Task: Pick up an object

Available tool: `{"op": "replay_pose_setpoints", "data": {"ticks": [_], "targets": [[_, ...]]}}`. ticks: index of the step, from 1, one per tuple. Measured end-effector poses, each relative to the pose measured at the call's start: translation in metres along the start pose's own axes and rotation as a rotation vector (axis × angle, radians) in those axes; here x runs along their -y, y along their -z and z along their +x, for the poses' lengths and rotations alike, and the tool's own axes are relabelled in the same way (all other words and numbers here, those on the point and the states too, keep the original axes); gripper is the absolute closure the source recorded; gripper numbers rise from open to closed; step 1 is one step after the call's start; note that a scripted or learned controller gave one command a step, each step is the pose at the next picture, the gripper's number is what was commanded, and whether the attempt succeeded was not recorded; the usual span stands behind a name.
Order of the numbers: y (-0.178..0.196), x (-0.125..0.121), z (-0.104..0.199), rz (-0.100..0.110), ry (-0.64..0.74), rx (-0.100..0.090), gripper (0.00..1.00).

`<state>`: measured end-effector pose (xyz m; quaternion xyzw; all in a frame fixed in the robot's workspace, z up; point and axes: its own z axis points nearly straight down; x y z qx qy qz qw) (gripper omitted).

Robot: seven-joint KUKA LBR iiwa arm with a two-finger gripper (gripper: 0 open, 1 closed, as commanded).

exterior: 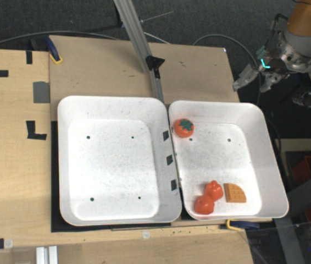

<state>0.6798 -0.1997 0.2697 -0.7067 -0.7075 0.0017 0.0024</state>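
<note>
The gripper (257,81) hangs off beyond the far right corner of the right bin (254,114), over the dark floor rather than the bench (100,65). Its two fingers look spread apart with nothing between them, though they are small and dim from here. In the right bin, a tomato (184,127) with a green top sits near the far left corner. Along the near edge lie a red pepper (214,190), a round red fruit (204,204) touching it, and an orange waffle piece (234,193) just beside. The left bin (67,147) adjoins it.
</note>
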Motion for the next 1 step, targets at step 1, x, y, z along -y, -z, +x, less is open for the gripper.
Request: {"op": "replay_pose_setpoints", "data": {"ticks": [1], "targets": [[0.0038,-0.0007,-0.0001,-0.005,0.001,0.003,0.0]]}}
